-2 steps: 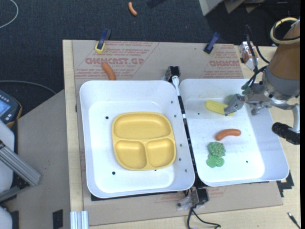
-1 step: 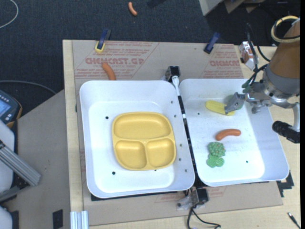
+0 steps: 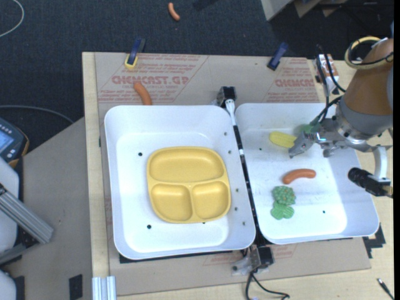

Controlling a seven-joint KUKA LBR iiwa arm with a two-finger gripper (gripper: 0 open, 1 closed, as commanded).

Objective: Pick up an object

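Note:
The right bin (image 3: 331, 220) holds a yellow piece (image 3: 282, 140) near its back, an orange sausage (image 3: 299, 175) in the middle, and two green pieces, a broccoli (image 3: 283, 195) with a smaller green item (image 3: 281, 212) just in front of it. My gripper (image 3: 304, 144) hangs low over the back of this bin, right beside the yellow piece and just behind the sausage. A small green patch (image 3: 305, 130) shows at the gripper's upper edge; I cannot say what it is. Nothing is clearly held.
The left bin (image 3: 125, 186) carries a yellow divided plate (image 3: 187, 183). An orange sausage (image 3: 142, 92) lies on the cardboard behind that bin, and another (image 3: 174, 10) lies on the dark floor. Blue clamps (image 3: 134, 52) (image 3: 277, 56) grip the board's far edge.

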